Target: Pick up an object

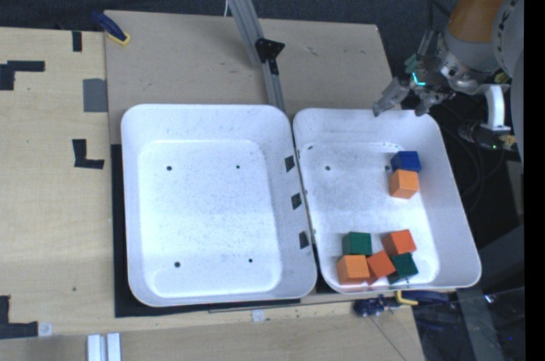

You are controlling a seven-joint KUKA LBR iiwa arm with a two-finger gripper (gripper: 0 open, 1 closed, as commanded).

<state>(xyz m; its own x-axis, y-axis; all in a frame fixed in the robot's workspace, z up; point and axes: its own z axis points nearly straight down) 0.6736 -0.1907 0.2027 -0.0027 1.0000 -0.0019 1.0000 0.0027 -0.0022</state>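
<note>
Your end effector [400,102] spread, nothing between its tips | above right bin [456,206] far edge | blue cube [407,160] touching orange cube [404,183]

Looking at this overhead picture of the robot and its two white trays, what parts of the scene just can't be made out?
- The gripper: small and dark at the right bin's far rim, so its jaws cannot be read as open or shut.
- The arm: cut off by the camera view's right edge.
- The block cluster near the front wall: blocks overlap, so the exact count and which rests on which stay unclear.
- The blue block and orange block: touching or stacked, uncertain.
</note>
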